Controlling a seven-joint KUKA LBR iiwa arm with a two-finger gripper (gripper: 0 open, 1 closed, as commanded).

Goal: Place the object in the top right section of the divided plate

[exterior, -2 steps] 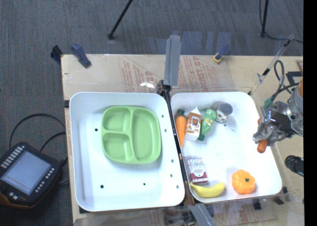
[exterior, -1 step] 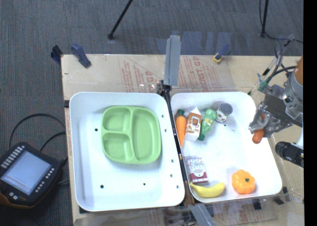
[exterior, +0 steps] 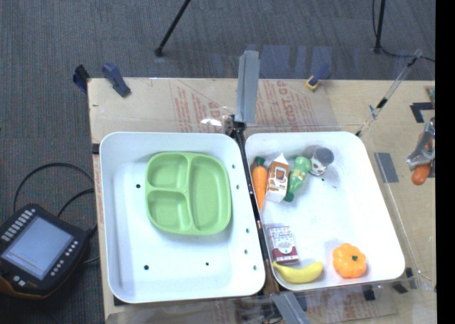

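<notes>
The claw (exterior: 424, 146) hangs at the far right edge, its state impossible to tell. No object is picked yet; all lie in the right bin (exterior: 370, 223). Next: grasp one, carry to the divided plate (exterior: 189, 192).

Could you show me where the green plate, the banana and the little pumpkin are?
green divided plate (exterior: 189, 193): camera view, on the ridge beside its large section.
banana (exterior: 298, 271): camera view, middle of the fruit.
orange pumpkin (exterior: 349, 260): camera view, centre of its body.
</notes>
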